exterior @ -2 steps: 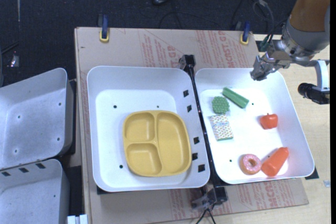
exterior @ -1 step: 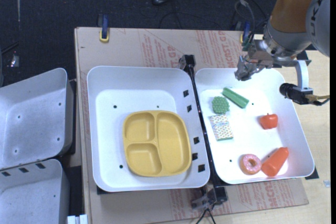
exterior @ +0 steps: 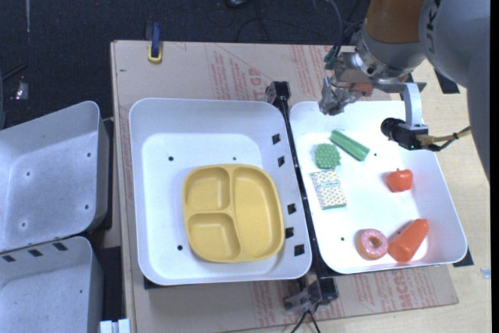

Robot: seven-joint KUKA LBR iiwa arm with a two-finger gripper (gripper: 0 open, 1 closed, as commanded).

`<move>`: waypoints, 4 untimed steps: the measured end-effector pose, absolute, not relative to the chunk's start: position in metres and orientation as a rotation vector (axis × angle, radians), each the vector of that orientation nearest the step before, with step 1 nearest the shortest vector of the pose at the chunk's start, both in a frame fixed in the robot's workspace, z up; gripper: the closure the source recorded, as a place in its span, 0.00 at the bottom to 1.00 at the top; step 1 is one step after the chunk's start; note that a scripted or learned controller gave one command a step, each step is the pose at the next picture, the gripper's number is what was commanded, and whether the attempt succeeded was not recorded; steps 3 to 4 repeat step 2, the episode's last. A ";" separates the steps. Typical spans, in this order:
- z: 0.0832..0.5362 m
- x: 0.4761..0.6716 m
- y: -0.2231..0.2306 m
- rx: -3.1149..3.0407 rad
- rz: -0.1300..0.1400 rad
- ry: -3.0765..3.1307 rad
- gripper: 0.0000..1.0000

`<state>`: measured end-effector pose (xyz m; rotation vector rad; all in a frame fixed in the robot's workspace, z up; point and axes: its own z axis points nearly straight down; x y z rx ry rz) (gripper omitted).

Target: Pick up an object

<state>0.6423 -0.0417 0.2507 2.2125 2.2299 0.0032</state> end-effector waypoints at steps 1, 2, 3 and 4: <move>0.253 0.638 0.010 2.214 0.001 2.231 1.00; 0.232 0.637 0.064 2.215 -0.002 2.232 1.00; 0.232 0.637 0.064 2.215 -0.002 2.232 1.00; 0.232 0.637 0.064 2.215 -0.002 2.232 1.00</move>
